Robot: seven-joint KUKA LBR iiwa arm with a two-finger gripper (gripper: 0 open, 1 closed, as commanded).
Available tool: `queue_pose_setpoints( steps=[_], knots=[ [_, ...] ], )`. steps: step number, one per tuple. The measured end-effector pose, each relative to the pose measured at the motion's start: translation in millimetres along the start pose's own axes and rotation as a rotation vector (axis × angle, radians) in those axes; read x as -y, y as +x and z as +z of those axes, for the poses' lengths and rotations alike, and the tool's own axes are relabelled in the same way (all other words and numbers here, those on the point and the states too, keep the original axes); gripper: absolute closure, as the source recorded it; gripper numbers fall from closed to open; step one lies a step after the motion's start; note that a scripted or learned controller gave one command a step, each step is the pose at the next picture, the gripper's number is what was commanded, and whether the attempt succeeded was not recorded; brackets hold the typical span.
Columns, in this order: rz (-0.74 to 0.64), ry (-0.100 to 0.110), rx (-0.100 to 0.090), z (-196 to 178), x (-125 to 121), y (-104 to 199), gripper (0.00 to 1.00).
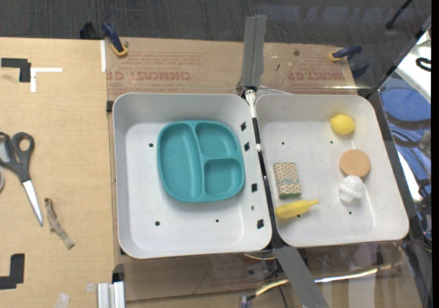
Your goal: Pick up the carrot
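Note:
The right bin (384,224) holds several small items. A yellow, elongated, tapered piece (296,208) lies near its front left corner, pointing right; it is the most carrot-like shape here. Just behind it is a small patterned box (287,179). Toward the right side sit a tan round disc (354,163) and a white lumpy item (350,189), close together. A yellow lemon-like ball (342,124) rests near the back wall. All of them lie loose on the bin floor.
The left bin (130,224) carries a teal divided plate (201,160) at its middle. Scissors (22,166) lie on the wooden bench at far left. A raised divider rim (257,162) runs between the two bins.

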State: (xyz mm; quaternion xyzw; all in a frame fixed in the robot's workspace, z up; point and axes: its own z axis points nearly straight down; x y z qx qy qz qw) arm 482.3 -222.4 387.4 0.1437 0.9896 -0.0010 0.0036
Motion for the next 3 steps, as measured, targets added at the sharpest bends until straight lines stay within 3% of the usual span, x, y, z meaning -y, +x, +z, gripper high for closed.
queue_pose_setpoints(
  steps=[1, 2, 3],
  knots=[
    [-0.057, -0.002, -0.002, 13.6, -33.1, -107.2, 1.00],
    [-0.133, -0.002, 0.000, 3.0, -48.6, -160.8, 1.00],
    [-0.284, -0.002, -0.003, 42.3, -22.1, -73.4, 1.00]
  ],
)
